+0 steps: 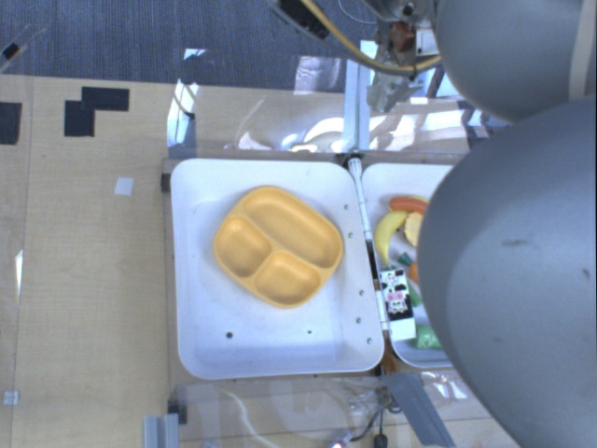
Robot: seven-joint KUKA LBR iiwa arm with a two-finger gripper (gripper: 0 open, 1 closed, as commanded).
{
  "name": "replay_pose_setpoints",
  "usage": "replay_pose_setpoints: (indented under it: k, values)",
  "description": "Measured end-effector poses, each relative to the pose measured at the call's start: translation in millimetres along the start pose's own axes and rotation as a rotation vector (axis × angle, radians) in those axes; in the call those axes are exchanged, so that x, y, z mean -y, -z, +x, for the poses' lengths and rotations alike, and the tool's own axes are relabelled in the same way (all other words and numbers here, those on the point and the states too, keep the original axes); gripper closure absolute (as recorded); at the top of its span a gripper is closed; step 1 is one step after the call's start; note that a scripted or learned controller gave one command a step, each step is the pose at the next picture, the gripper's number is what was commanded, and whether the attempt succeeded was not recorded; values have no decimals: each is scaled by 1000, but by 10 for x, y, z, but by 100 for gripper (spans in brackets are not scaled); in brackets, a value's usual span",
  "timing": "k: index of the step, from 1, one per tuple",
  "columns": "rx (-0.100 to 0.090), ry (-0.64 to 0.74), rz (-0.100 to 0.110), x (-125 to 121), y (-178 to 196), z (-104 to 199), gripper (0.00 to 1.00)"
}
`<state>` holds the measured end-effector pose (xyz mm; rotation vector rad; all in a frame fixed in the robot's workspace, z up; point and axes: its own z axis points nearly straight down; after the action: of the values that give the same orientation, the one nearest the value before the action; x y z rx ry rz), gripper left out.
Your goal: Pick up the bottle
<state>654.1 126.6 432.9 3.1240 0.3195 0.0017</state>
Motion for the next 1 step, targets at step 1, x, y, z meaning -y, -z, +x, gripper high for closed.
replay_pose_setpoints:
  k: [1]
  values:
    - [0, 1, -2, -11, 89, 18, 100]
